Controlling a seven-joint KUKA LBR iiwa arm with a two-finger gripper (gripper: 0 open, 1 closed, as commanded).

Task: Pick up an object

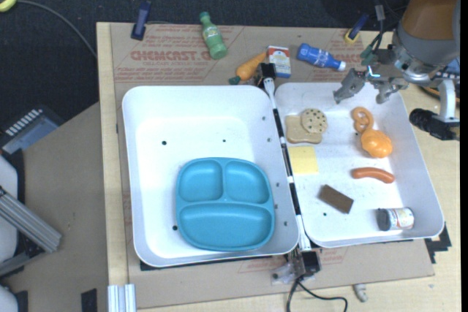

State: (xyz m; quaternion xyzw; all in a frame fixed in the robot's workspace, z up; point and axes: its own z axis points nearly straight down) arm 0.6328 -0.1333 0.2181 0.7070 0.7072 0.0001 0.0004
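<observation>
Nearest, in the right white bin point(420, 179), a small grey-capped jar point(395, 218) lies in the near right corner, a brown block point(336, 199) to its left. Further back, a red sausage point(372, 174), a yellow square point(304, 160), an orange fruit point(376, 145), a chip cookie point(313, 120). At the far edge, the two-finger gripper point(370, 86) hangs spread open, holding nothing.

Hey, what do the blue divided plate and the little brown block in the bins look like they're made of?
The blue divided plate looks like moulded plastic: one even colour, rounded compartment ridges, a dull sheen. The brown block is harder to call; its flat, matte, dark surface suggests wood or a foam or plastic toy.
</observation>
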